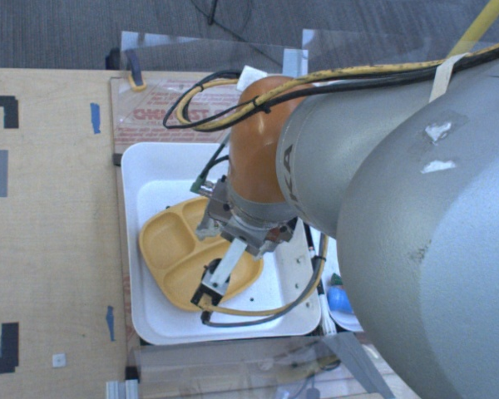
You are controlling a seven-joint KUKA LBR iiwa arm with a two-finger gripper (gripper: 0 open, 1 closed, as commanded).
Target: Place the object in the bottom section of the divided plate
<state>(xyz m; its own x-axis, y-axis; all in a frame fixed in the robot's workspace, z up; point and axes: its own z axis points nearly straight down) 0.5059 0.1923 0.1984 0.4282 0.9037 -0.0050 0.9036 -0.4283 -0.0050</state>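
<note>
Arm (399, 206) in grey crosses your view from the right, and its orange band (258, 140) sits over the middle of the left bin (133, 223). You find the yellow divided plate (170, 243) lying flat on that bin's floor, nearer its left edge than its right and toward its bottom edge, with the plate's right side tucked under the wrist (258, 210). The gripper (248, 238) points down over that right side of the plate, but the wrist hides most of it, so you cannot tell whether it is wide, narrow or holding anything. The sections you can see, along the plate's left and bottom, show plain yellow. The one loose thing you can make out is a small blue object (338, 299), peeking from under the arm at the left edge of the right bin (333, 264), apart from the plate.
</note>
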